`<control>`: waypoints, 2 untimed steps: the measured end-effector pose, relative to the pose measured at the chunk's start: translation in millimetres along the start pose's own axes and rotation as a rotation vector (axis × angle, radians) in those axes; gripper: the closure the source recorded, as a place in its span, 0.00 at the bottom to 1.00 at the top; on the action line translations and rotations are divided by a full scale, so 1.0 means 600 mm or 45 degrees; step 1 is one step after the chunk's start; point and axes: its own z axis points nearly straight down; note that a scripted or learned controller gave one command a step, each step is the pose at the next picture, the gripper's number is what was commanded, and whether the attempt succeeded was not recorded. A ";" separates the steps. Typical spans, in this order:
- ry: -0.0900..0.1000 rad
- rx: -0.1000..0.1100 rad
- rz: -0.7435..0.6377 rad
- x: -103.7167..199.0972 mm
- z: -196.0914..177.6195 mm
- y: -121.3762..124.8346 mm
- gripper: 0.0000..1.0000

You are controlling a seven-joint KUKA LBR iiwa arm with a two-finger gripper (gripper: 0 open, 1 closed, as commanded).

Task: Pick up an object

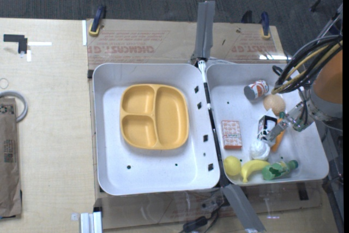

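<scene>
Left bin point(103, 117): one yellow three-compartment plate point(155, 116), centred, nothing in its wells. Right bin point(311, 161): small can point(256, 89) on its side far, tan egg-shaped ball point(274, 103) near it, orange-and-white carton point(232, 134) left, print unreadable; lemon point(232, 165), banana point(254, 167) and green bottle point(279, 169) along the near wall. End effector point(280, 129) low at mid-bin over a small black-and-white item point(266, 124) and white lump point(259, 149), finger state cannot be made out; cardboard point(136, 41) behind reads "CHEMCUT".

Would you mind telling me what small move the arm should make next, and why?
Probably a short descent, then closing. The gripper sits low in the right bin among clustered items, just above a small white object, with an orange carrot-like piece beside it; nothing is visibly between its fingers.
</scene>
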 end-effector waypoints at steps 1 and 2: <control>0.012 -0.003 -0.449 -0.069 0.003 0.083 0.00; 0.032 0.009 -0.390 -0.100 -0.098 0.116 0.00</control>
